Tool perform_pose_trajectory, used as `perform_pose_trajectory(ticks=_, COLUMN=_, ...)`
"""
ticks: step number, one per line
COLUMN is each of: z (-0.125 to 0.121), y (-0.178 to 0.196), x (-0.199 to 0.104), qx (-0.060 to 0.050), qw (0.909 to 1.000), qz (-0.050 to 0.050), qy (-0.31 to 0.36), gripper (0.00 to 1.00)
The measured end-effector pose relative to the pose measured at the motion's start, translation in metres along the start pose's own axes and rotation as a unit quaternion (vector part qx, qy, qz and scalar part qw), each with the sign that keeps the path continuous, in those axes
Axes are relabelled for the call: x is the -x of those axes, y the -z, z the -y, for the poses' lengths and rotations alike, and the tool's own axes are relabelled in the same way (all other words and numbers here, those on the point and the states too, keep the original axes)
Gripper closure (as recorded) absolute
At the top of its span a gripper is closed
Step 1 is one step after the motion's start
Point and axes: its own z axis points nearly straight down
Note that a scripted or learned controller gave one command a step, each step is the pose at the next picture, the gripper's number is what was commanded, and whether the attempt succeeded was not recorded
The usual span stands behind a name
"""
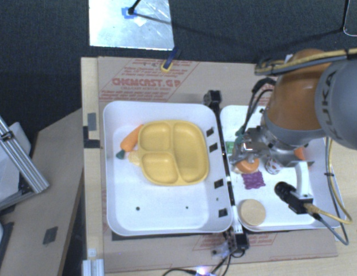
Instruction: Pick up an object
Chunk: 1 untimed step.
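The tool (246, 150) is parked low in the right bin (316, 217), right over a small cluster of toys, and whether it's apart or together can't be told from this angle, since the wrist blocks the business end. So it can't be said that anything is held yet.

Judging by the pose, the reach-down-and-grab step looks to be in hand. An orange round piece (247, 165) sits just under the tool, touching or nearly so, and it's probably the target (a guess, nothing more). A purple bumpy item (254, 180) lies just beside it, and a tan disc (253, 211) is nearer the bin's front edge. A small white-and-red object (273, 166) is tucked under the wrist too.

The next move would call for a firm close on the orange piece and a straight lift, without the purple neighbour being dragged along. With things packed this close, a slip or a double grab could easily happen.

The arm (308, 105) comes in from the right, its orange band (296, 96) bent over the bin, wrist pointed down and slightly toward the divider.

Further out, the left bin (167, 223) carries a yellow divided plate (170, 152), with a toy carrot (130, 138) tucked against its left edge. Both bins rest on a cardboard sheet (144, 80) on the surface.
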Motion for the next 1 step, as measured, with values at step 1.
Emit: perform_pose_trajectory(ticks=1, z=0.0230, y=-0.0136, x=-0.0414, qx=-0.001, qw=1.0000, qz=0.000, qy=-0.001, gripper=1.00)
